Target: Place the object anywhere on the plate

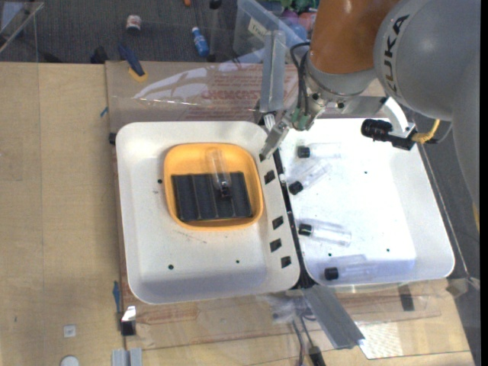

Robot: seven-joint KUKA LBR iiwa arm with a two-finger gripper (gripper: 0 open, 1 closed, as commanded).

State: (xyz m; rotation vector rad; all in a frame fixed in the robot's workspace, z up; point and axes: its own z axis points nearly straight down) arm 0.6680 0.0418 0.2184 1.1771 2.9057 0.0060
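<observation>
An orange plate (174,158) lies in the left white bin (145,242) with a black ridged pad (197,198) on it. Across the pad and the plate's far rim lies a clear tube (216,166), its black cap toward the pad's middle. My gripper (271,137) hangs over the top of the divider between the bins, just right of the plate's far right corner and apart from the tube. It is open with nothing between its fingers.
The right bin (396,204) holds several clear black-capped tubes, among them one near the top (316,152), one at mid-bin (324,233) and one by the front edge (351,269). Black clips (276,222) line the divider.
</observation>
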